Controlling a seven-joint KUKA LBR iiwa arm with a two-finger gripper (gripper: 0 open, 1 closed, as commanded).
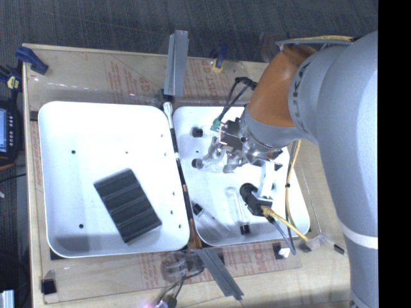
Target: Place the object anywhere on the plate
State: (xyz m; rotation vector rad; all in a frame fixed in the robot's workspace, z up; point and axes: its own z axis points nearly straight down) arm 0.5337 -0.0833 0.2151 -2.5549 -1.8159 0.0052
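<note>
**Gripper low in the right-hand bin, plate waiting in the other**

Camera view. Gripper (219, 151) hung low over the middle of the right-hand bin (192, 122), at the end of the grey arm (334, 108) that reached in from the view's right. Wrist hardware and cabling crowded the tool, so whether it was open or closed could not be told, and nothing could be seen held in it.

The plate (127, 205), a dark ribbed slab, lay at a slant in the front half of the left-hand bin (58, 117), well apart from the gripper and across the wall that the two bins share. The object to be moved could not be picked out with certainty. A pale, translucent piece (234, 201) lay on the right-hand bin's floor nearer the front, and was the likeliest candidate.

By this reading the pick was the step in hand, and the placing was not yet done. The next move would call for a secure grasp, a lift clear of the shared wall, and a carry across to the slab.

Faint reddish printing ran along the wooden bench board (96, 69), too small to read. A screened device (5, 130) at the left edge showed nothing legible.
</note>
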